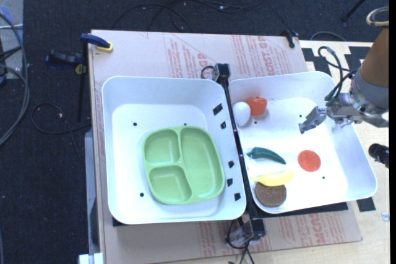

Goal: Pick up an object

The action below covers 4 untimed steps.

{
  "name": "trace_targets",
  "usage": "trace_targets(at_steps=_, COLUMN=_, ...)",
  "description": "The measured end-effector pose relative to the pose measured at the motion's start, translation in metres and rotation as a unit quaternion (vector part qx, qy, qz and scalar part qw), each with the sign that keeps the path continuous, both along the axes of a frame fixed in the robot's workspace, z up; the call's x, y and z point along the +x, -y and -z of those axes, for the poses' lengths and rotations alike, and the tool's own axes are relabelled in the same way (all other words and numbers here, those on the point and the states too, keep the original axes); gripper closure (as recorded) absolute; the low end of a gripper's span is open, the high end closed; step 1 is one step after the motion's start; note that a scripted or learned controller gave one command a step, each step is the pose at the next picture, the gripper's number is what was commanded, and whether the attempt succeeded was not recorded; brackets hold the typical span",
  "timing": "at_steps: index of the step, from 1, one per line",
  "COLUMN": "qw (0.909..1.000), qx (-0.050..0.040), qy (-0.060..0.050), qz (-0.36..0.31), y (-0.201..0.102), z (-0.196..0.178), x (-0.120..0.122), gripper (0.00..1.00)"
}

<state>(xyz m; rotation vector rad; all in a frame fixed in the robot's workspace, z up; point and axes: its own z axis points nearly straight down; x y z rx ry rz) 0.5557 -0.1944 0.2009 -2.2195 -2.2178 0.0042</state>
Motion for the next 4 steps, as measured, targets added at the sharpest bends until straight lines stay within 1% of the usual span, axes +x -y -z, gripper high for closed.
trace_targets(at_steps=1, qw=1.0, qx=-0.0005, qy=0.002, qz=0.0, y=0.0, z=-0.002, x=0.001, gripper=0.0)
trace_targets(at_steps=2, qw=1.0, qx=0.0, qy=0.0, qz=0.0, y=0.004, z=0.045, x=0.008, gripper=0.0)
trace_targets(at_steps=3, qw=1.0, qx=-0.0016, qy=0.004, qz=0.0, y=0.005, z=0.102, x=0.008, gripper=0.0)
trace_targets(at_steps=4, qw=1.0, qx=-0.0021, qy=0.006, qz=0.0, y=0.006, z=0.104, x=0.01, gripper=0.0)
